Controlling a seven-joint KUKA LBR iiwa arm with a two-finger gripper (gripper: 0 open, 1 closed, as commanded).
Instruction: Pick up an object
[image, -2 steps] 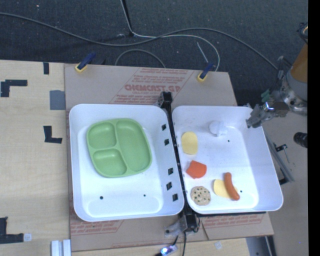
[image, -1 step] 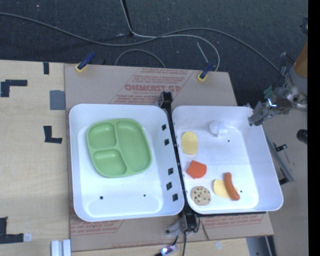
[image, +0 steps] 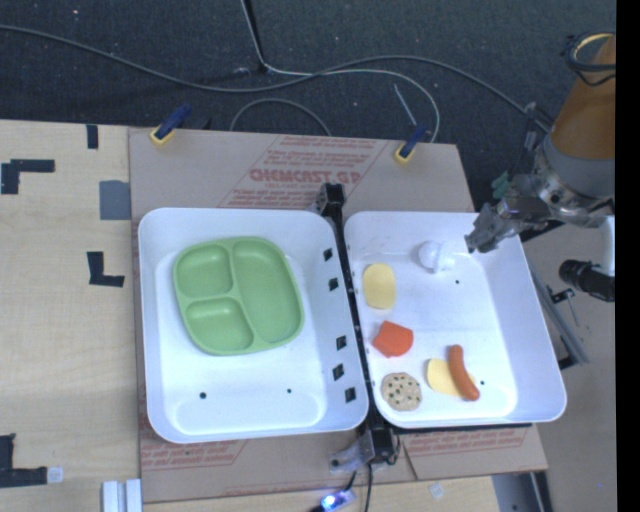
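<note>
White lump (image: 430, 256), small and roundish, is the nearest thing to the gripper (image: 483, 235): from my screen it sits just beside the tip, on its view-left side and a touch lower, on the floor of the right bin (image: 540, 330). I can't make out a long axis on it; it looks about as wide as it is tall, so I can't say it points any way. Nothing shows between gripper and lump but bare white floor, so they look apart, not touching. Whether the gripper is released or clenched I can't tell from this angle; it is a dark blur against the bin's rim.

Further from the tip on the same side lies a yellow oval piece (image: 378, 286), its long axis running up and down the view. Below that, well away from the gripper, is an orange-red wedge (image: 393, 339), and lower still a round cookie (image: 401, 391). Almost straight below the tip, near the bin's front wall, a sausage (image: 462, 373) lies with its long axis slanting from upper left to lower right, touching a yellow slice (image: 441, 375) on its left.

Well apart from the gripper, across the divider, the left bin (image: 160, 330) holds a green divided plate (image: 238, 295)
</note>
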